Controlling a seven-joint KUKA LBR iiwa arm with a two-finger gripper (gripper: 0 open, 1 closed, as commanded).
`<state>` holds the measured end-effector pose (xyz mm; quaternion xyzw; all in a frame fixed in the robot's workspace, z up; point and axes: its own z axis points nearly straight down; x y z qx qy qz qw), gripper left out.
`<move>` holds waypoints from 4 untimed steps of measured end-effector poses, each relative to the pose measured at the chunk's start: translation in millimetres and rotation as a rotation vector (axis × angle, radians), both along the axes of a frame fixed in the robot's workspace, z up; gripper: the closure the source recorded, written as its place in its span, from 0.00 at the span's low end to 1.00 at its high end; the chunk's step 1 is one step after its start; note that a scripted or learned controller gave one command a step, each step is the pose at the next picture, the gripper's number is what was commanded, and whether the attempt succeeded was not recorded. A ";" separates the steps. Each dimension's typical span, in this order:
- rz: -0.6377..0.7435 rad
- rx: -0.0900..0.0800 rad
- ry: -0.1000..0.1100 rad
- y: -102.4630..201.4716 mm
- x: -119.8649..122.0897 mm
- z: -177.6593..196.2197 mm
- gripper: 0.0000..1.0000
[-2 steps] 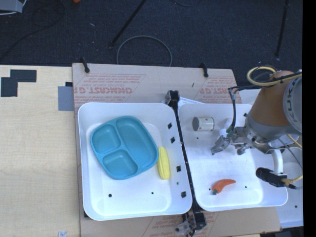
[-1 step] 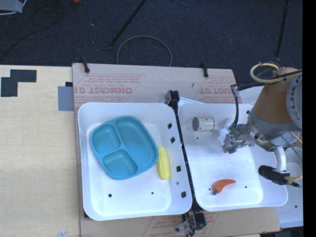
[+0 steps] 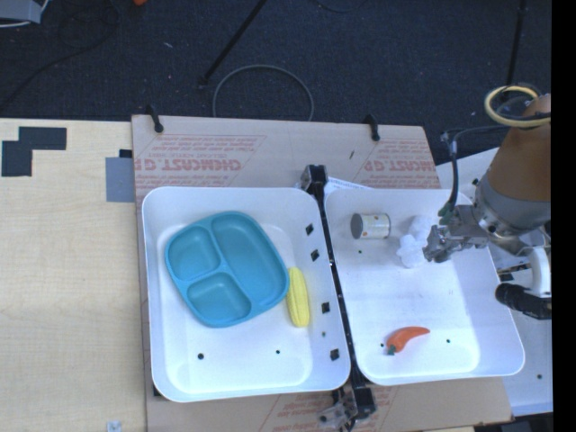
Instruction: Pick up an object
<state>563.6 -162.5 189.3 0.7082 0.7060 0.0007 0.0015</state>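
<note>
The right bin (image 3: 486,358) holds a small grey cylinder (image 3: 370,226) lying on its side near the back, a white crumpled object (image 3: 414,241) beside it, and an orange carrot-like piece (image 3: 407,337) toward the front. My gripper (image 3: 438,244) hangs low over the right bin's back right part, right next to the white object. The arm's grey wrist with its orange band (image 3: 522,160) rises behind it at the right edge. Whether the fingers touch the white object is not clear.
The left bin (image 3: 180,367) holds a blue three-compartment plate (image 3: 225,266) and a yellow corn cob (image 3: 298,296) lying along the plate's right side. A black divider (image 3: 328,277) runs between the bins. Cardboard lies under both bins.
</note>
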 end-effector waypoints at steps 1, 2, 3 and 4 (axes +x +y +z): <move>0.001 0.001 0.003 -1.1 0.2 16.9 1.00; 0.008 0.004 0.007 62.3 -2.4 18.9 1.00; 0.007 0.004 0.008 121.9 -13.6 19.9 1.00; 0.007 0.004 0.008 172.8 -14.1 14.4 1.00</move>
